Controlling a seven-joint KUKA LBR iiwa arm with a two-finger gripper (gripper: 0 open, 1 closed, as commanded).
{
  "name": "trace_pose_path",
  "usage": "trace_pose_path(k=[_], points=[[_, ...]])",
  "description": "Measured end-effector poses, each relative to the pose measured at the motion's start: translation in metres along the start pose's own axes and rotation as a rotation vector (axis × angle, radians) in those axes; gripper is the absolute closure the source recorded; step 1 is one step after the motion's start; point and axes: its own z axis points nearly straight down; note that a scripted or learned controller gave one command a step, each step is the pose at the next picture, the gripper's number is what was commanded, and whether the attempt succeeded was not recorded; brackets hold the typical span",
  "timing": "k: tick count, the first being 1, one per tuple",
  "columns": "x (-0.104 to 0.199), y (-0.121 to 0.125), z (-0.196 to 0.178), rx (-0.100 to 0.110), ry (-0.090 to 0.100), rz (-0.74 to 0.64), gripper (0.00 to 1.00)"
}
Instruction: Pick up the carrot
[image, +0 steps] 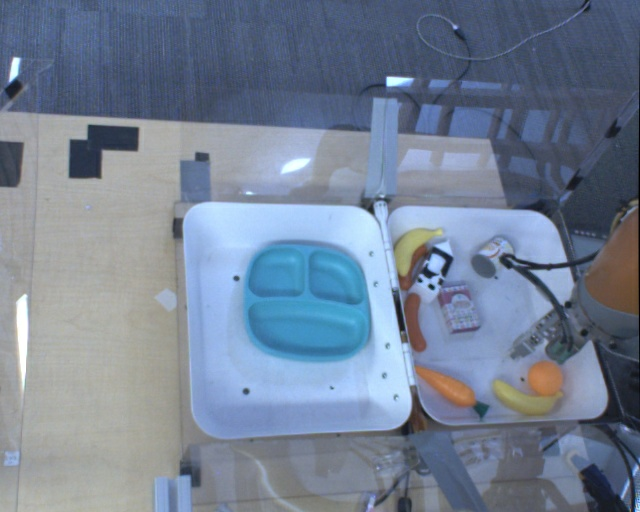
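The carrot (447, 386) is orange with a small green tip and lies flat near the front left corner of the right bin (500, 222). My gripper (538, 340) hangs over the right side of that bin, right of the carrot and well apart from it. It sits just above an orange fruit (545, 378). I see nothing held in it.
The right bin also holds a banana (414, 247) at the back left, a second banana (524, 399) at the front, a red sausage (414, 322), a pink box (459, 308), a black-and-white item (433, 270) and a can (490, 256). A blue divided plate (306, 302) lies in the left bin (215, 330).
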Motion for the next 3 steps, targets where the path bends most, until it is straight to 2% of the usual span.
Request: trace_pose_path(k=[1, 2, 3], points=[[0.0, 0.0, 0.0, 0.0, 0.0, 0.0, 0.0], [-0.002, 0.02, -0.033, 0.008, 0.01, -0.298, 0.0], [-0.021, 0.023, -0.067, 0.01, 0.01, -0.149, 0.0]])
